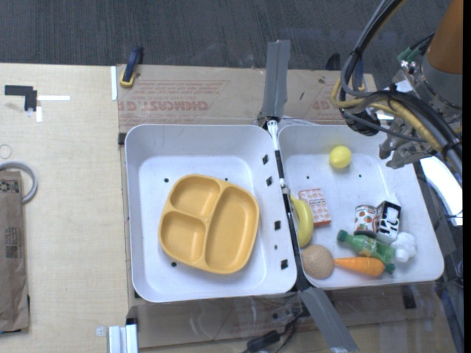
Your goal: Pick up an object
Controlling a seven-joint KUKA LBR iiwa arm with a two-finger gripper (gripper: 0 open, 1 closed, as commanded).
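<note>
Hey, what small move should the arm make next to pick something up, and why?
Probably swing the gripper left and down over the yellow ball. The ball lies alone in the right bin, apart from the crowded items, and close to the gripper.

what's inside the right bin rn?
The right bin holds a yellow ball, small red carton, banana, tan round item, carrot, green bottle and small packages. Whatever lies under that cluster is covered.
</note>
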